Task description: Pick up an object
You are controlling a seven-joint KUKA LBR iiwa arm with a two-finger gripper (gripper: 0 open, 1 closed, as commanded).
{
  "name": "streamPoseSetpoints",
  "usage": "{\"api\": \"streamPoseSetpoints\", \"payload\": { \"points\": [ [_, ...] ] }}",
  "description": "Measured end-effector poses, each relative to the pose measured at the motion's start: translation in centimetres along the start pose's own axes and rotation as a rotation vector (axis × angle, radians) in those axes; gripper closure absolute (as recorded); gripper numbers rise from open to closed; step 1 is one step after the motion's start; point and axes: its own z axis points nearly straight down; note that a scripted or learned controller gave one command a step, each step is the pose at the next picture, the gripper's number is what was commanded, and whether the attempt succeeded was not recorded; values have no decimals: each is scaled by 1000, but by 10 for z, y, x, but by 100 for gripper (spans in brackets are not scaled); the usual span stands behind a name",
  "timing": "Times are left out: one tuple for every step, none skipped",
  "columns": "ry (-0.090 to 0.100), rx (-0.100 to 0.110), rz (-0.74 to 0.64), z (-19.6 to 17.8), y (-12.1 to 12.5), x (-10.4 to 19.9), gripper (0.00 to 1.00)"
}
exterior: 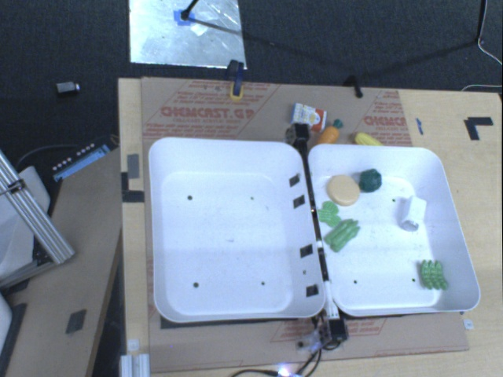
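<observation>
The right bin [452, 210] holds several small objects. A tan round disc [343, 189] lies near its back left, with a dark green lump [370, 181] just to its right. A white cylinder piece [410, 212] rests toward the right wall. Two light green pieces [336, 228] lie along the left wall, and a green ridged piece [431, 274] sits in the front right corner.
The left bin [169, 163] stands beside the right one, joined by black clips [308, 250]. Behind the bins on the cardboard lie an orange toy [328, 134], a yellow toy [367, 140] and a small white packet [308, 115]. A metal frame [31, 218] stands at far left.
</observation>
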Motion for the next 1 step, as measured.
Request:
{"api": "streamPoseSetpoints", "payload": {
  "points": [
    [1, 0, -1, 0, -40, 1, 100]
  ]
}}
